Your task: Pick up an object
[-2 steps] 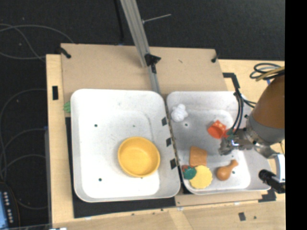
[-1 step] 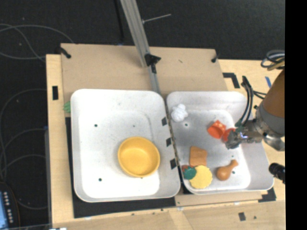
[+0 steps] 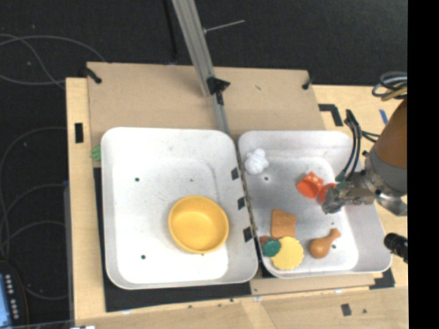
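Note:
In the right bin (image 3: 295, 146), a red-orange object (image 3: 310, 185) lies just left of my gripper (image 3: 332, 200) and looks to be touching its tip. The arm comes in from the right, over the bin's right side. Near the bin's front lie a tan block (image 3: 282, 223), a yellow round piece (image 3: 288, 253), a small green piece (image 3: 271, 247) and an orange drumstick-shaped toy (image 3: 322, 244). A white fluffy ball (image 3: 256, 161) rests at the back left corner.
The left bin (image 3: 137, 163) holds a yellow bowl (image 3: 199, 223) near its front right. A metal rail (image 3: 195, 36) slants from the top of the view down to the gap between the bins. Black cables (image 3: 353, 146) hang by the arm.

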You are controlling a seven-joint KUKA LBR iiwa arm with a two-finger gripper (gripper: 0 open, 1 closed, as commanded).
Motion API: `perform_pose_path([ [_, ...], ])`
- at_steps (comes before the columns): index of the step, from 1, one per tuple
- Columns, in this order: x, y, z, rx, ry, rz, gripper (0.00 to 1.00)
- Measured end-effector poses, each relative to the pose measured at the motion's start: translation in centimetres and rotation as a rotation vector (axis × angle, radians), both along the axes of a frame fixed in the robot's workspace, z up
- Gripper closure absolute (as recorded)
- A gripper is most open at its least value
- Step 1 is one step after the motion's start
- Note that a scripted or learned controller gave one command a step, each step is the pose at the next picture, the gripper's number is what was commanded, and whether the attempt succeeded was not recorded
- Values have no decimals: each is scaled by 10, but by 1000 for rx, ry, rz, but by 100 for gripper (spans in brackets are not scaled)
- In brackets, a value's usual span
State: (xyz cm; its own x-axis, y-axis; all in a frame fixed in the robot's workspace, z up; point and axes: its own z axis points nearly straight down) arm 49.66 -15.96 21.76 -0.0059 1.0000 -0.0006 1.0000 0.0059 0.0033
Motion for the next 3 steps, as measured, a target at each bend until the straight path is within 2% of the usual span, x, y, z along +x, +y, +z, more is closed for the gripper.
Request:
perform_pose_path([
  [1, 25, 44, -7, 2, 1, 0, 100],
  [2, 46, 82, 1, 2, 1, 2, 100],
  [3, 70, 134, 15, 3, 0, 3, 100],
])
